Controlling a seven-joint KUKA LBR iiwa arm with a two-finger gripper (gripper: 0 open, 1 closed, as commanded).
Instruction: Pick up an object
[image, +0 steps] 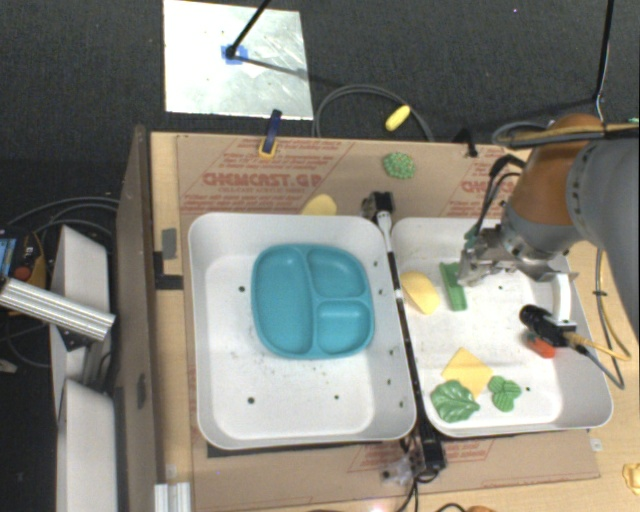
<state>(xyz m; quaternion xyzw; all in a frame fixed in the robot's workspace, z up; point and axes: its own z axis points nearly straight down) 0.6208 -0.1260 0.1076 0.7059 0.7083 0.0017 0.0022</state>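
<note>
The gripper (472, 262) hung low inside the right bin (590, 402), in that bin's far half and just over the far end of a green stick (456, 293), the likeliest thing to pick. The stick lay flat on the bin's floor, pointing roughly from its far wall toward its near wall, closer to its left wall than to its middle. Whether the jaws were spread, pressed together or already pinching the stick could not be told from above, since the wrist covered them. A pale yellow lump (421, 293) sat just beside the stick, between it and the bin's left wall. To do the grasp well, the jaws would probably need to straddle the stick across its narrow width, coming straight down so the side nearest the lump did not nudge it. A hold nearer the stick's middle than its far end would likely keep it from tipping on the lift. The yellow wedge (467, 368) and two green leaves (455, 402) lay toward the bin's near wall, well apart from the gripper.
</note>
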